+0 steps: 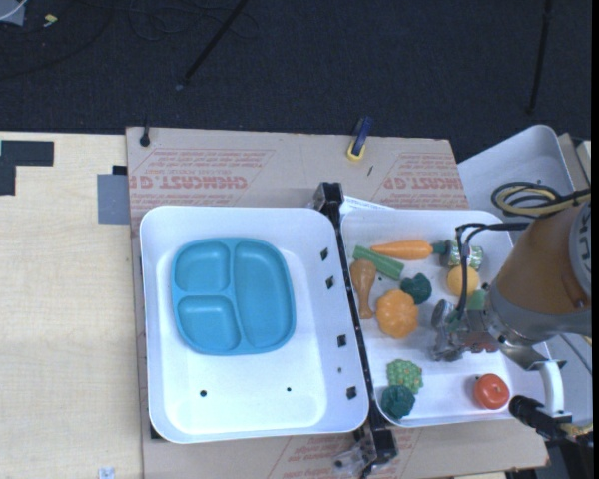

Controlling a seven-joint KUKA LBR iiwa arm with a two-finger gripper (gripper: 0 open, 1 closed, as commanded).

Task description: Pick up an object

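Camera view: the gripper (457,344) is seen low in the right bin (434,407), near its right edge; whether its fingers are wide or narrow cannot be told. A toy carrot (403,250) is laid near the bin's far edge, long axis left-right, tip pointing left.

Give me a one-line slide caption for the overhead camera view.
Robot gripper lowered into the right bin of toy vegetables, beside an orange pepper; blue divided plate sits in the left bin.
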